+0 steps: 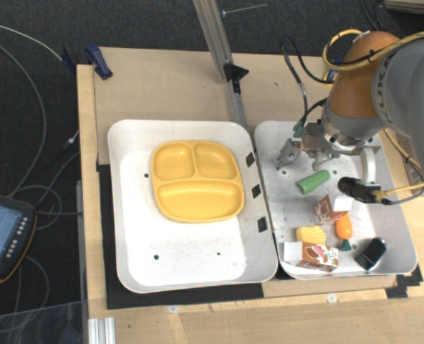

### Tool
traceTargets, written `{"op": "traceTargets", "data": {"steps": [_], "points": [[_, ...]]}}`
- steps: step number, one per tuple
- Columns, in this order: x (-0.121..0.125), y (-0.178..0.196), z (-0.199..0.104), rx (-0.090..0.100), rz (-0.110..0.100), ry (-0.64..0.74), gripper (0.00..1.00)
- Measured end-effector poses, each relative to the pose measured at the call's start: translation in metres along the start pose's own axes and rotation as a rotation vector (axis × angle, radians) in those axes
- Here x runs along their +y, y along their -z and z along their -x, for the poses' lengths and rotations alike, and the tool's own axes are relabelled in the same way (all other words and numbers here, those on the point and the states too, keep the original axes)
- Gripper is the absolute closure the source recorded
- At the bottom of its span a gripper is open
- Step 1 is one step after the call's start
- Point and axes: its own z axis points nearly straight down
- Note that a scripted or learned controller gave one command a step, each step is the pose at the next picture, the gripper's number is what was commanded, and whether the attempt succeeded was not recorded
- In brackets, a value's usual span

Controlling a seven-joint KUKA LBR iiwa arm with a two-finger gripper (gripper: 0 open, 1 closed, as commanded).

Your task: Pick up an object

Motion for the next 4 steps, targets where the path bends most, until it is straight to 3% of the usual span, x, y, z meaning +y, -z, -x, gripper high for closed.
{"op": "traceTargets", "data": {"steps": [1, 3, 4], "points": [[0.002, 0.015, 0.0, 0.0, 0.008, 0.0, 1.0], [0.011, 0.143, 0.004, -0.003, 0.017, 0.001, 1.0], [0.012, 0.159, 0.004, -0.002, 0.012, 0.001, 1.0]]}}
